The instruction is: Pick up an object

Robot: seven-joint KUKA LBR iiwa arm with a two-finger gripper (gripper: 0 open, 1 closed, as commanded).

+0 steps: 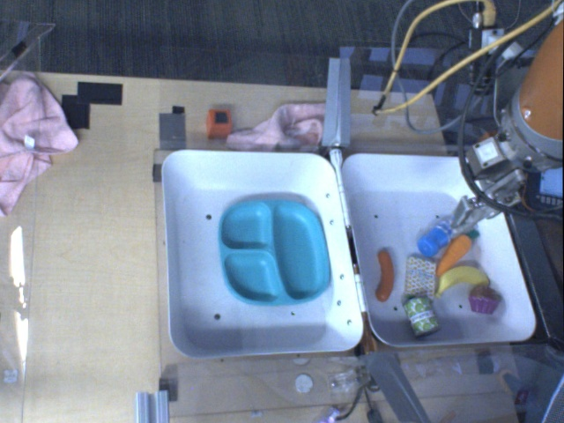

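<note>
Grey gripper (464, 215) is hovering over the blue bottle (434, 239) and toy carrot (455, 252); we cannot tell its grip state.

A pale wooden bench (97, 263) is lying under even light, with a dark ribbed floor (194, 20) running along its far edge. Pink cloth (31, 135) is draping at the left, another pink rag (282, 129) is sitting behind the bins beside an orange block (218, 120).

Crumpled pink cloth (28, 135) at nine o'clock; small orange block (218, 121), second pink rag (280, 129) at twelve.
</note>
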